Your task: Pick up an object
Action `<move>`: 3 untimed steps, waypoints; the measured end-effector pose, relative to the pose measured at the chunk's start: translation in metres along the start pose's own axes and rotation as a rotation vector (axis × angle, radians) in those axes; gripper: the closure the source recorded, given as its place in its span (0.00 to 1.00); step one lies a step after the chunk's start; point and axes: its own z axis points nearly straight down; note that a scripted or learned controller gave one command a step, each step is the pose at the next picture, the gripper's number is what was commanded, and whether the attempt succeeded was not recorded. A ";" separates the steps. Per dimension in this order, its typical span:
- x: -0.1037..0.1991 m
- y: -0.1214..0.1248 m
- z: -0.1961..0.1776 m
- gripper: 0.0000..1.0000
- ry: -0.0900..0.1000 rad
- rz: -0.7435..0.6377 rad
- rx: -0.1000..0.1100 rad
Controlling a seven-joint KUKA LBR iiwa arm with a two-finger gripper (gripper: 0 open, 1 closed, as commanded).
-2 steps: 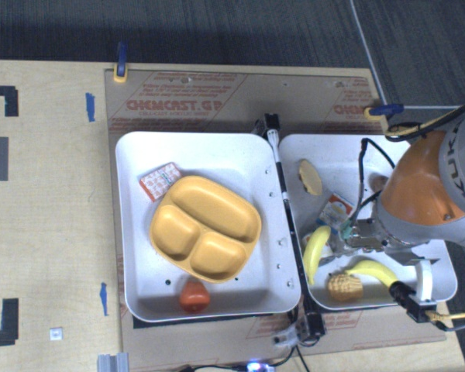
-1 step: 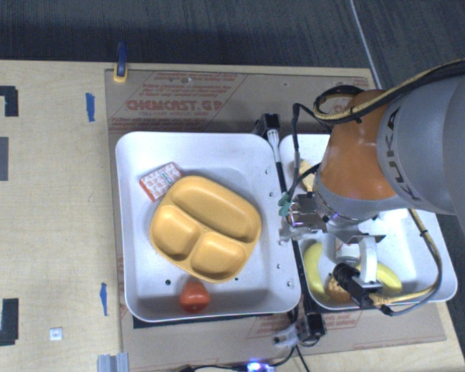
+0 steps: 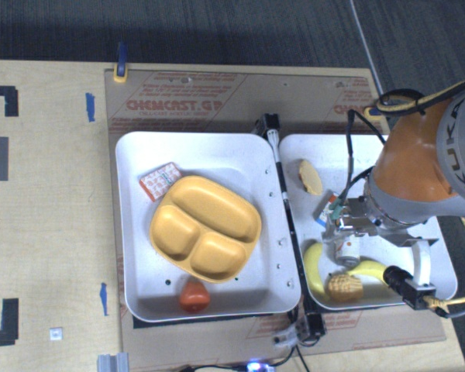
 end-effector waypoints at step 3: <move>-0.056 0.001 0.097 0.00 -0.008 0.004 -0.008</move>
